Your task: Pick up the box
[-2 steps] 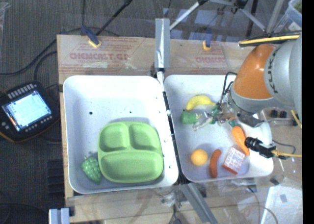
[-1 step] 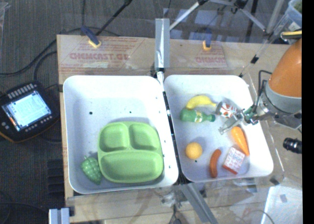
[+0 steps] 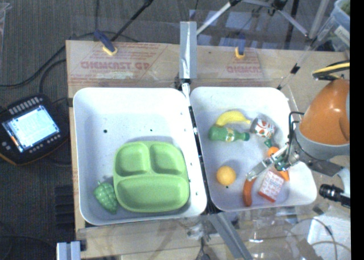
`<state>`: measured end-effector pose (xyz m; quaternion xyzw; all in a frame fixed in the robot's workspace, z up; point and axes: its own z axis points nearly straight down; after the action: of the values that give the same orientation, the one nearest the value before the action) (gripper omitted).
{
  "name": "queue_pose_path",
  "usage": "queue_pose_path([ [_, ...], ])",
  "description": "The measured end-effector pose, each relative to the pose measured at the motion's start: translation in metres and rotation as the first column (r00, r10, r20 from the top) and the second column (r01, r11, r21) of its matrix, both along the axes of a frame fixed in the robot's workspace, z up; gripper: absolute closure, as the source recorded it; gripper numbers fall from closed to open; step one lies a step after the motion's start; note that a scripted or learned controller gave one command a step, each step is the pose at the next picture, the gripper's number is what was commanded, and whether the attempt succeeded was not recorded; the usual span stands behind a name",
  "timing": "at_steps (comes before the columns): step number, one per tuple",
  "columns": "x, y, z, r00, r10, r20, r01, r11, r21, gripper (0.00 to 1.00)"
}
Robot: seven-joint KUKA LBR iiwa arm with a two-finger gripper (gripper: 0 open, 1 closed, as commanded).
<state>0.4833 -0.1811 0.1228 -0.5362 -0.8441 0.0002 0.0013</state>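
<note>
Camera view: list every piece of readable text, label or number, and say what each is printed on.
Cardboard sheet behind the bins: red print, too blurred and faint to read for certain.
Its right part behind the right bin: more red print, unreadable.
Box in the right bin: red and white label, too small to read.
Green bottle: label too small to read.
Handheld pendant on the floor: lit screen, contents too blurred to read.
</note>
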Motion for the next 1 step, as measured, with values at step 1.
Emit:
queue_pose_path([
  [1,0.0031,0.0012,-0.0326,1.000,-0.018,0.010,0.018,1.000,-0.004,0.00],
])
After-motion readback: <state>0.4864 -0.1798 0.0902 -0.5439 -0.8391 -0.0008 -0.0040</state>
